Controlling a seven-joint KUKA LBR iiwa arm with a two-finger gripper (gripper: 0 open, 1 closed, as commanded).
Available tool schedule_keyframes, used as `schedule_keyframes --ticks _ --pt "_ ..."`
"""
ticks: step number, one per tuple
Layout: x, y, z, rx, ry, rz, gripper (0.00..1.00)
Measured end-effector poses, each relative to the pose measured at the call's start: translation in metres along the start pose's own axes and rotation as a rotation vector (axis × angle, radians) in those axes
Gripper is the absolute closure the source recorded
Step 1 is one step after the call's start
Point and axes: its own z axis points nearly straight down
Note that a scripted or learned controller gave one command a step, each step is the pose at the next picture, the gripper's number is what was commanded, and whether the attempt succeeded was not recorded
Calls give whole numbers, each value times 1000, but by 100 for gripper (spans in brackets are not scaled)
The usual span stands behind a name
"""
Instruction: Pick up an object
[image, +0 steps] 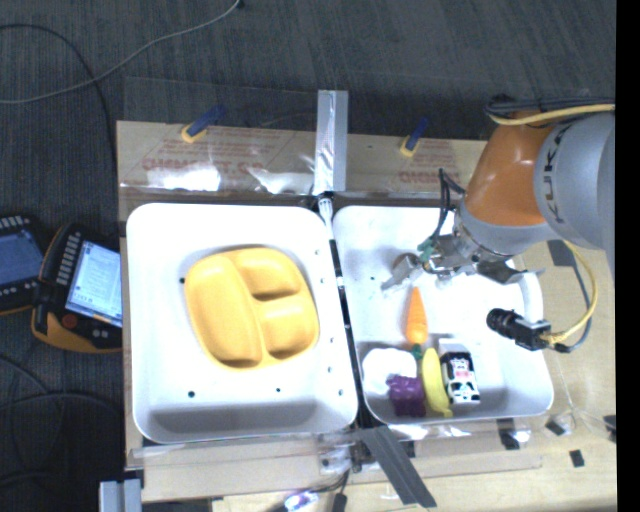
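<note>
- The jaws (408, 268) hang low in the right bin (372, 232), over bare white floor in its upper half, under the grey arm (560, 190) with its orange band. They look released, the two thin fingers splayed apart with nothing between them.
- The nearest thing to pick is the carrot (416, 314), lying just below the jaws and a little to their right, its length running away from them toward the near wall. It seems apart from the fingertips, not touching.
- To do this well, I would centre the jaws over the carrot's thick middle, turn them so they close across its narrow width, and go down fully before closing.
- Beyond the carrot, farther from the jaws, a cluster is packed tight: a banana (434, 384), purple grapes (404, 393), a white piece (382, 368) and a small black-and-white carton (459, 378). These touch one another, so a grasp there risks a jam.
- The yellow divided tray (252, 305) sits well apart in the left bin (150, 300).
</note>
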Motion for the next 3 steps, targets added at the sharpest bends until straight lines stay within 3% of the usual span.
schedule_keyframes --ticks 1,2,3 --pt "-22 -25 66 -15 -2 57 0" --pt "-22 -25 66 -15 -2 56 0" --pt "-23 -23 58 -17 -1 57 100"
